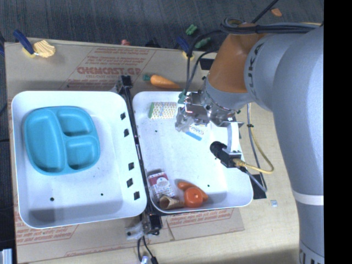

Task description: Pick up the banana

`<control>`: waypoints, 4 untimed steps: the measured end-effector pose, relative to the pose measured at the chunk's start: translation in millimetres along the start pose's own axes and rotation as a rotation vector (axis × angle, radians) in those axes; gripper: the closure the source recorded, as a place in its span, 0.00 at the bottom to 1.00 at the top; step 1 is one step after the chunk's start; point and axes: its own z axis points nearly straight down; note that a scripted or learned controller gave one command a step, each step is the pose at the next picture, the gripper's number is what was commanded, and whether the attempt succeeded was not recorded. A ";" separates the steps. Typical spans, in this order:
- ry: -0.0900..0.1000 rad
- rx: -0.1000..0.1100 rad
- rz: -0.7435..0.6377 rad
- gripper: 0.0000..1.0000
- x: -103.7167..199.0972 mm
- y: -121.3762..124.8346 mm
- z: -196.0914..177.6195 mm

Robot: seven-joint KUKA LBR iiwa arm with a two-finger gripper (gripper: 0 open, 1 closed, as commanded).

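Over the far half of the right bin [236, 199], the tool [190, 119] is hanging low at the end of the grey arm [286, 92], with the orange band [234, 62] sitting just above it. Whether the tool is spread or pressed together cannot be told, as the wrist and its cables are blurring that part, and nothing can be made out gripped in it. Just to the tool's left, a pale speckled block [163, 110] is lying on the bin floor, near but not touching. Beyond the tool and slightly left, outside the bin, a carrot [163, 81] is resting on the counter [99, 65]. Well nearer the camera than the tool, three things are crowding the bin's front wall: a red packet [159, 183], a brownish piece [170, 203] and a round orange-red item [193, 196], the last two touching. Far to the tool's left, a blue divided tray [60, 139] is lying in the left bin [110, 197]. As for the banana, where it is lying cannot be told; a small yellow lump [45, 49] is sitting at the counter's far left corner, too small to identify.
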 end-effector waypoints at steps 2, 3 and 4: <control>0.000 -0.001 0.267 0.00 -15.2 -77.5 -92.4; 0.001 0.003 0.292 0.00 81.5 -98.2 -63.7; -0.001 0.006 0.636 0.00 149.0 -102.2 -13.4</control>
